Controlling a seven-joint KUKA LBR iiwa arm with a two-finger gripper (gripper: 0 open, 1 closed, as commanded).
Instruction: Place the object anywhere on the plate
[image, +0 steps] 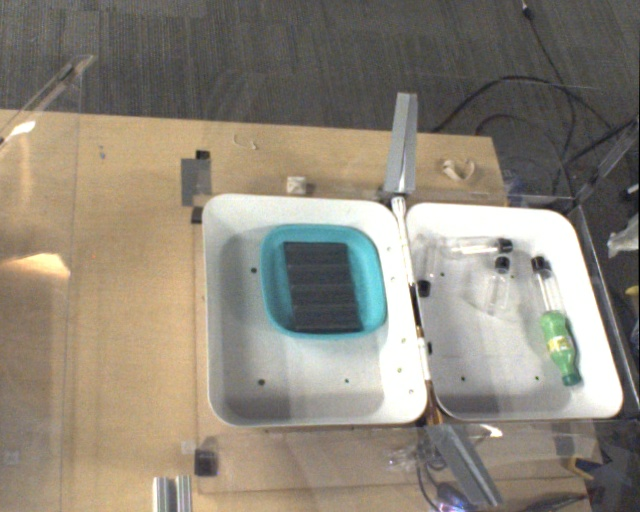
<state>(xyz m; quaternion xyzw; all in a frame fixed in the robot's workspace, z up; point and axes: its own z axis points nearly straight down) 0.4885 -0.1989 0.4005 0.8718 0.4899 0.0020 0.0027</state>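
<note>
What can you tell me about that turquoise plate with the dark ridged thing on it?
The turquoise rounded-square plastic plate lies flat in the left shallow white bin, toward its upper middle, apart from the walls. It has a raised rim with soft corners. A dark grey ribbed rectangular insert covers most of its centre, with about four bands running across. Nothing else touches it.
</note>
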